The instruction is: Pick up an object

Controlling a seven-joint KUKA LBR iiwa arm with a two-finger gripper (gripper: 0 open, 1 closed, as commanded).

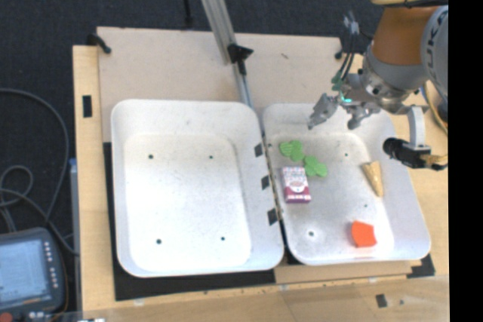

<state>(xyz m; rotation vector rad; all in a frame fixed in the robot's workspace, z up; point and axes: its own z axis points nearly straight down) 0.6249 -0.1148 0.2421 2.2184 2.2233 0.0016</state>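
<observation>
1. Nearest you, at the bottom left corner, you see one grey control pendant [26,271] with a lit screen, lying off the desk [189,60].
2. On the desk you count two shallow white bins side by side: the left bin [192,188] and the right bin [343,185], their inner rims touching or almost so.
3. In the right bin you count four kinds of loose things. Closest to the near rim lies one orange block [364,234], towards the right side.
4. Further in, near the bin's left wall, you find one small purple and white carton [296,185], lying flat.
5. Just beyond the carton you see two green leaf-like pieces [303,157], one touching the carton's far corner, the other a little further back.
6. On the right side, level with the carton, lies one tan cone [373,176], well apart from the block and the greens.
7. Above the far end of the right bin hangs the one hand [340,112]; its two fingers stand spread wide with nothing between them, so it holds none of the things.
8. Farthest back, one slanted aluminium post [215,7] rises from the desk's far edge between the bins.
</observation>
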